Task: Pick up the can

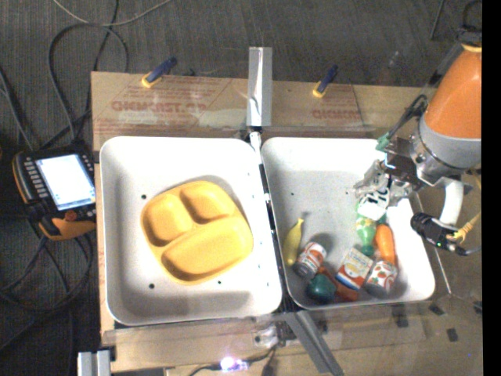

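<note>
Beneath both white bins (117, 210) a cardboard-covered bench (180, 108) is seen on dark carpet. Left of the can (311, 258), a glossy yellow divided plate (197, 229) is laid. Just beside a banana (293, 240), the red-and-white cylindrical can lies tilted, long axis diagonal. Whether the gripper (380, 188) is wide or narrow cannot be told.

Dark grey carpet floor (156, 22), black cables (70, 30) trailing across it, cardboard sheet (180, 108) under blue-and-yellow clamps (159, 71), lit pendant screen (63, 180) at left.
</note>
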Robot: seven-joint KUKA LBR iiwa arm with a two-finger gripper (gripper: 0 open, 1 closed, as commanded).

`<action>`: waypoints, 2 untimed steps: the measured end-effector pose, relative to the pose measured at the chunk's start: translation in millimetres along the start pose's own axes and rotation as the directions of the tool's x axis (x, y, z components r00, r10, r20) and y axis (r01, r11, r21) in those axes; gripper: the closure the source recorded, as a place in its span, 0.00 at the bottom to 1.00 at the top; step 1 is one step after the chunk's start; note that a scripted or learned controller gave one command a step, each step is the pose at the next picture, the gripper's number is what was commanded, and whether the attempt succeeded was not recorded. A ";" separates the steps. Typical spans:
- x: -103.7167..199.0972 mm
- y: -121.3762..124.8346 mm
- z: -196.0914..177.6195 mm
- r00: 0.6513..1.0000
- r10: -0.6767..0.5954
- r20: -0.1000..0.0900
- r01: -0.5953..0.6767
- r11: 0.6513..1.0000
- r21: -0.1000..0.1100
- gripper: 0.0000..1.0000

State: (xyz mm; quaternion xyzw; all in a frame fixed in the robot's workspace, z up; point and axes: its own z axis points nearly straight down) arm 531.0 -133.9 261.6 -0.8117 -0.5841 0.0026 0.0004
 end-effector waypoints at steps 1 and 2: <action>69.5 -19.5 -7.2 1.000 0.007 -0.002 -0.007 1.000 0.000 1.00; 80.8 -75.1 22.8 0.991 0.137 0.000 -0.137 0.991 0.002 1.00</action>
